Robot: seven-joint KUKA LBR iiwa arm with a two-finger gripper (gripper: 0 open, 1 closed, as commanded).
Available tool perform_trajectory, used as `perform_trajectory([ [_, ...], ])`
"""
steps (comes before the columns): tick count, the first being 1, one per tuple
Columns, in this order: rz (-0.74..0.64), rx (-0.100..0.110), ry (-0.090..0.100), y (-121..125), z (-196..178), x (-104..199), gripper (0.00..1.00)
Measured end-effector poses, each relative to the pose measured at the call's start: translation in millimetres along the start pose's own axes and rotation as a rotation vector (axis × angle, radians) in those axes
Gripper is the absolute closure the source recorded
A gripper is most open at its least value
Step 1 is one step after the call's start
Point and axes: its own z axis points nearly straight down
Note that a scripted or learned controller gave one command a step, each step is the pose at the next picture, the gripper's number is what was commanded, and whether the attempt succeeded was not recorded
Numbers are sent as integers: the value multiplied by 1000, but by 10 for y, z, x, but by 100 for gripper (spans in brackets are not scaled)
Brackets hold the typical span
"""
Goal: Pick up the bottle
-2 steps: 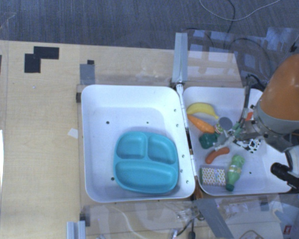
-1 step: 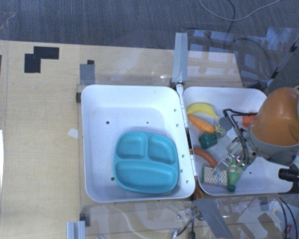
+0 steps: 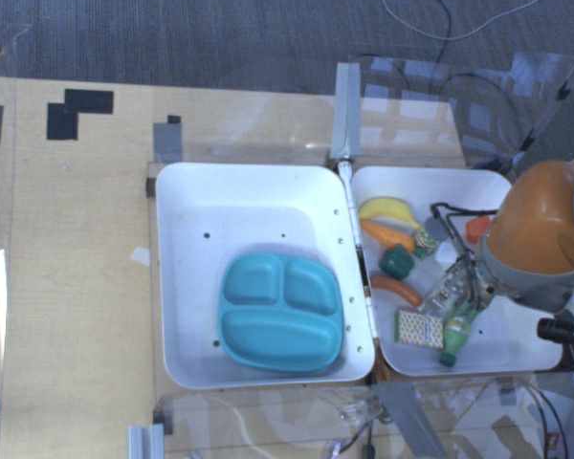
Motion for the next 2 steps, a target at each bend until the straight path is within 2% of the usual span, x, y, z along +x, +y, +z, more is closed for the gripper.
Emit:
perform_trajectory([
  [1, -132, 13, 2, -607, 153, -504, 100],
  [2, -131, 12, -1, -605, 155, -509, 0],
])
